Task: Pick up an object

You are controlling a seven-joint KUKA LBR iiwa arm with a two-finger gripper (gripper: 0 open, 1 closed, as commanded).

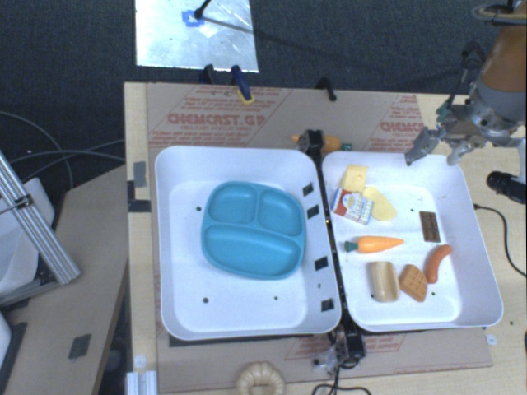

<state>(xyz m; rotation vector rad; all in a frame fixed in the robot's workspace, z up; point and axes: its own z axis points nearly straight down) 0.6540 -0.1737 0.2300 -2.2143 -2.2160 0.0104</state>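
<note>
Camera view puts the end effector (438, 144) at the top right, above the far rim of the right bin (473, 220), with its 2 fingers spread apart and nothing between them. I see 2 white bins on the worktop (272, 109). The left bin (177, 220) carries a blue divided plate (253, 228). The right bin holds my candidates: a yellow cheese wedge (356, 178) near the back, a small printed carton (354, 207) just in front of it, a carrot (375, 243), a brown chocolate bar (428, 225), a sausage (437, 262), a tan bread roll (382, 281) and a waffle piece (413, 282). No grasp has begun. I judge the cheese wedge nearest, but it sits close against the carton, so I would rather pick the carrot or sausage, each lying apart. I would line the fingers across the short width, descend straight, and close only once low.
</note>
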